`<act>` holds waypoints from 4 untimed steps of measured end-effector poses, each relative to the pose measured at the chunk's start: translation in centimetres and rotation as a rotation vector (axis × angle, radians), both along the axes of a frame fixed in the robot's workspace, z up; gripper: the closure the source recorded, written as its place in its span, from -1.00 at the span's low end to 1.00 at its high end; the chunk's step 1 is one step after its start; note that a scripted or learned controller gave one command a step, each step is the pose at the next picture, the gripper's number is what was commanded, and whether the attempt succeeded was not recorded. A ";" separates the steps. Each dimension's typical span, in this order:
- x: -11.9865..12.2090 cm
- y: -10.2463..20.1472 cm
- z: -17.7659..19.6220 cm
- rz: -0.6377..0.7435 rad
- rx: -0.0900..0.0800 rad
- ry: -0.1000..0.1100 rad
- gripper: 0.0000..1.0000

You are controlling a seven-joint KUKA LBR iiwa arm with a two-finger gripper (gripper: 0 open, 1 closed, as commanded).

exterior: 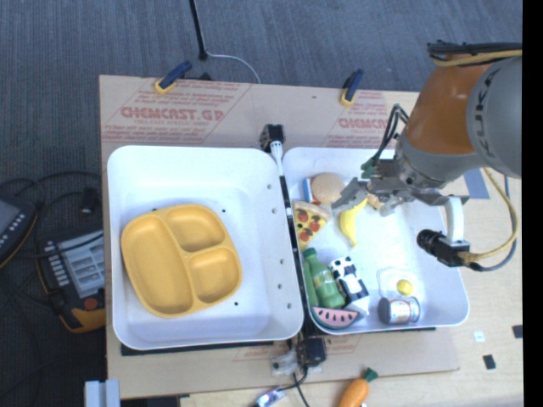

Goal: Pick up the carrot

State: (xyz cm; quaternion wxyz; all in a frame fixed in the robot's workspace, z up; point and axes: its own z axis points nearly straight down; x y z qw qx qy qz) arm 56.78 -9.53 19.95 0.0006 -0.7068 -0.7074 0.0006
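A: Well below the gripper (371, 195), toward the near edge of the bench (170, 117), lies the carrot (355, 392); it sits outside both bins, on the bare board just past the front rim of the right bin (441, 312).

B: And the gripper itself?

A: Over the far part of the right bin, just above the banana (349, 220); fingers look splayed apart with nothing between them; so spread and not holding anything, as far as this view shows.

B: Direction to target?

A: From the gripper the carrot is straight toward the camera and a touch to the side away from the arm's base; well apart, with the whole cluttered bin between them: pizza slice (310, 220), green bottle (317, 275), cow toy (346, 276), watermelon slice (338, 316), can (399, 310).

B: Long axis?

A: Tilted; orange body low, green top up near the bin side; partly cut by the frame's bottom edge, so exact length unclear.

B: Judgement?

A: Reach must clear the bin's front wall, then drop; jaws should close across the carrot's tilted axis.
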 end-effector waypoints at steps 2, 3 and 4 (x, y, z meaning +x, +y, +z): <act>-3.3 -11.0 -10.3 0.261 0.000 -0.002 -1.00; 5.5 -12.8 -3.6 0.266 -0.002 -0.005 -1.00; -1.7 -12.5 -10.5 0.459 0.004 -0.006 -1.00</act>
